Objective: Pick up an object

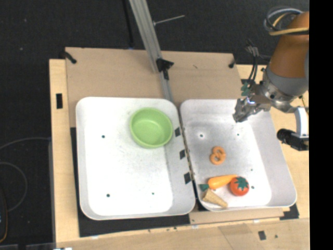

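My gripper (pixel 240 114) hangs over the upper right part of the right bin (pixel 208 120), pointing down and left, with nothing seen between its fingers. Below it in that bin lie an orange pretzel-shaped piece (pixel 218 155), a toy carrot (pixel 221 181), a red tomato with a green top (pixel 239 186) and a tan cone-shaped piece (pixel 215 198). These sit well below and slightly left of the gripper. A green bowl (pixel 151 127) stands upright in the upper right part of the left bin (pixel 104 171).
A grey metal pole (pixel 148 35) slants from the top of the view down to the gap between the bins. Black clips (pixel 183 153) sit along the divide between the bins. The brown bench (pixel 114 72) borders both bins.
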`<state>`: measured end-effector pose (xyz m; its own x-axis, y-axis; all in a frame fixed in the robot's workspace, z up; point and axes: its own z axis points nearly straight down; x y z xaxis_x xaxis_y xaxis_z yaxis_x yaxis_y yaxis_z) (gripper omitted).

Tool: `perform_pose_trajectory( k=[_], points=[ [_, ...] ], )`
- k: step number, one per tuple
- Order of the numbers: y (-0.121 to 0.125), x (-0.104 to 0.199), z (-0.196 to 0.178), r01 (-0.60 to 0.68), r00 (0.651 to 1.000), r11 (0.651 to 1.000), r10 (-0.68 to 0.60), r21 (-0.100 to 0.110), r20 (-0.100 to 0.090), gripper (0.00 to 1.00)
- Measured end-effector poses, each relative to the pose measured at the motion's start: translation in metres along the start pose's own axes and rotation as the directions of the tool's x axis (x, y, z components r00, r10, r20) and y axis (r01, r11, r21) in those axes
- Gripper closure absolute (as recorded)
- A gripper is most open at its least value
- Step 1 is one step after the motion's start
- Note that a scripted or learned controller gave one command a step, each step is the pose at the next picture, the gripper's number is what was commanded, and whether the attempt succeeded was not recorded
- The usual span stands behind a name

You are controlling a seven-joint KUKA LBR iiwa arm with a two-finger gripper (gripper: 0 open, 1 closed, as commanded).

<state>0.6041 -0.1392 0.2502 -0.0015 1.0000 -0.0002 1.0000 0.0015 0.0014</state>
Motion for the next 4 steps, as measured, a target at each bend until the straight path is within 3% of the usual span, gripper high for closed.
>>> perform_pose_trajectory(
  k=[4],
  points=[
    [-0.020,0.191,0.011,0.006,1.000,1.000,-0.006,0.004,-0.001,1.00]
  ],
)
